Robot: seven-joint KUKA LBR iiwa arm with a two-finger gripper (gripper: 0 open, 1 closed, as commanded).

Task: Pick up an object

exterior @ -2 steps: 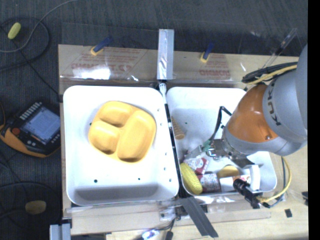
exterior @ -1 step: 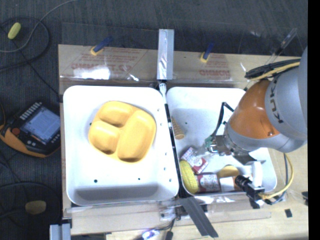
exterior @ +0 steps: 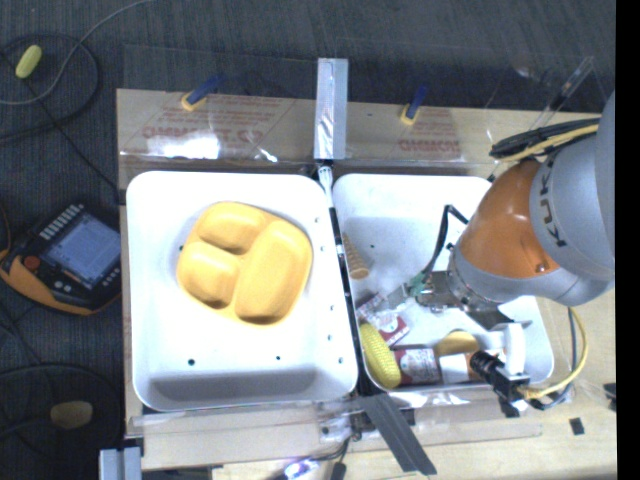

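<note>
My gripper (exterior: 430,290) hangs low over the right bin (exterior: 400,208), just above the clutter at its near end, and whether it is open or closed I cannot tell from this angle; nothing shows clamped in it. The small items lie crowded against the bin's near wall and the divider, which probably leaves little room to straddle any one of them. The likeliest target is the corn cob (exterior: 379,354), lying flat near the divider with its long axis running from far-left to near-right. Beside it lies a dark bottle (exterior: 425,365), its length running across the bin, and a crumpled wrapper (exterior: 385,315) sits just beyond the cob. The left bin (exterior: 160,368) carries one big yellow lumpy moulded piece (exterior: 245,261), too broad for me, I judge.
</note>
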